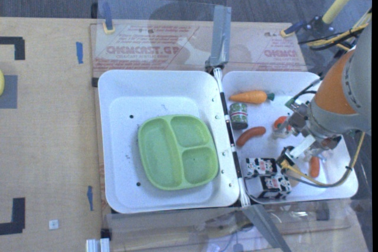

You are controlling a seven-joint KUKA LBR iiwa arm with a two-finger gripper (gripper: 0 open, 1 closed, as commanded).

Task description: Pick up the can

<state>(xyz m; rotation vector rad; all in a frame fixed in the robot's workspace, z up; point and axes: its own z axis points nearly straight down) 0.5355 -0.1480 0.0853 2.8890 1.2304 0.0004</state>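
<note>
The can (238, 115) is small, with a green label and a dark top. It stands upright in the right bin (342, 186), close to that bin's left wall, just below a carrot (250, 97). My gripper (294, 127) hangs over the middle of the right bin, to the right of the can and apart from it. It is beside a small red item (279, 123). The grey wrist and orange band (335, 91) rise behind it to the right.
A sausage (251, 136) lies below the can. Two black-and-white patterned pieces (260, 167) (276, 185) sit at the bin's front, and another red piece (314, 166) lies to their right. The left bin (118, 91) holds a green divided plate (178, 151).
</note>
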